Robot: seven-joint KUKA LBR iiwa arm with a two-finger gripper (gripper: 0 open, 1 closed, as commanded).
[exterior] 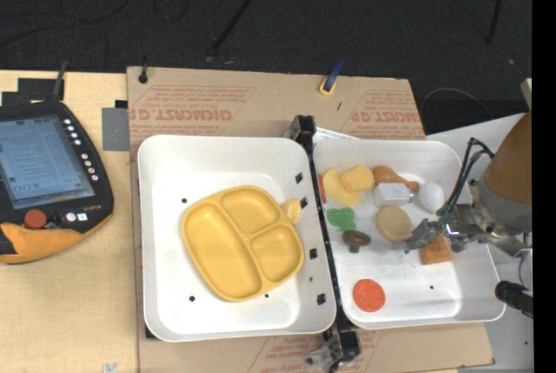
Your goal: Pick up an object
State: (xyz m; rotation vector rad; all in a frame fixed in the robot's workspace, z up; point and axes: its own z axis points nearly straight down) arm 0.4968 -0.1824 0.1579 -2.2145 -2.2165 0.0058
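Two white bins on the bench, gripper low in the right one.

The left bin (pixel 165 189) holds a yellow divided tray (pixel 241 241). The right bin (pixel 408 302) holds a heap of small things: yellow pieces (pixel 347 182), a tan disc (pixel 393 223), a white ball (pixel 430 196), a green piece (pixel 340 217), an orange disc (pixel 369 295). The gripper (pixel 432 234) sits just above an orange block (pixel 436 252); I cannot tell how it is set.

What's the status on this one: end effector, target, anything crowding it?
End effector low in right bin, at its right side. Orange-brown block right beside it, grip unconfirmed. Tan round piece close on its left.
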